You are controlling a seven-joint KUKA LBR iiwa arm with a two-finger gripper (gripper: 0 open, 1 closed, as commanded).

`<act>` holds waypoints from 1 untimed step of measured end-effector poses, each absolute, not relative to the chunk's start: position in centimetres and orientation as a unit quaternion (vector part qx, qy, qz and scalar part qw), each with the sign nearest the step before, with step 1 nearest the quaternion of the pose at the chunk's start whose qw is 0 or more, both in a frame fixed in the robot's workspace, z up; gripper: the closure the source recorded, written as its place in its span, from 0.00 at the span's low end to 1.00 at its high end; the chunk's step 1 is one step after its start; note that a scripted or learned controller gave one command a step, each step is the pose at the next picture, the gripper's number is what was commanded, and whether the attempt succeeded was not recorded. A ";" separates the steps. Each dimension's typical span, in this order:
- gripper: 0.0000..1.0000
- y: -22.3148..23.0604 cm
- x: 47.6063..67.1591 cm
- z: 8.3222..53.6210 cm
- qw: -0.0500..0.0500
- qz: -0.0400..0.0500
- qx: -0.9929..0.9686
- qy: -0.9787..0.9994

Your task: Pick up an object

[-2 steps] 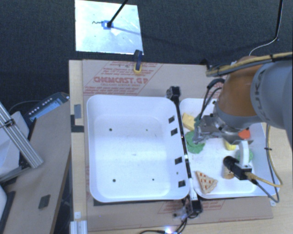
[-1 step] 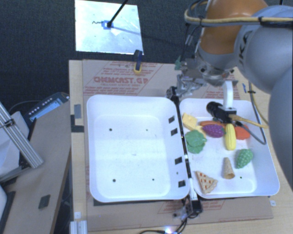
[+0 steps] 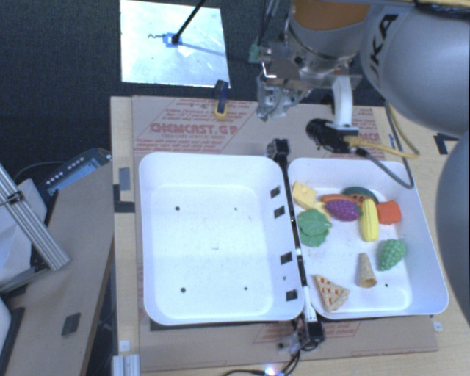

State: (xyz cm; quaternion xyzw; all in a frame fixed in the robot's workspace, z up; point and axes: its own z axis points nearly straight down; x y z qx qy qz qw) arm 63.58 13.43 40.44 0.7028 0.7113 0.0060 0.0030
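**Arm raised above the far edge of the bins, toy food lying in the right bin**

Camera view: the grey arm with its orange band (image 3: 327, 13) comes in from the upper right, and its two-finger gripper (image 3: 273, 109) hangs over the brown cardboard sheet (image 3: 183, 126) beyond the far rims of the bins, near the gap between them. Nothing shows between its metal fingertips; how far apart they stand cannot be told from this angle, since the wrist housing crowds them.

The left shallow white plastic bin (image 3: 158, 176) sits beside the right shallow white plastic bin (image 3: 422, 242), the two joined by a black clipped divider strip (image 3: 291, 228).

All the toy food lies in the right bin, well apart from the gripper. A yellow cheese wedge (image 3: 303, 195) rests near the divider, with a green leafy lettuce piece (image 3: 313, 226) just below it. A purple grape cluster (image 3: 342, 209) sits beside the lettuce, touching a long orange carrot-like piece (image 3: 336, 198) and a dark green rounded piece (image 3: 358, 192) behind it. A yellow banana-shaped piece (image 3: 369, 220) lies next to an orange-red block (image 3: 389, 212). Nearer the camera are a light green grape bunch (image 3: 392, 253), a tan ice-cream cone (image 3: 366, 271) and a triangular waffle-patterned slice (image 3: 331, 293).

On the cardboard stands a yellow and blue clamp (image 3: 220, 100)
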 end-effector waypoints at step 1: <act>1.00 10.6 67.0 43.1 0.003 0.002 0.707 0.707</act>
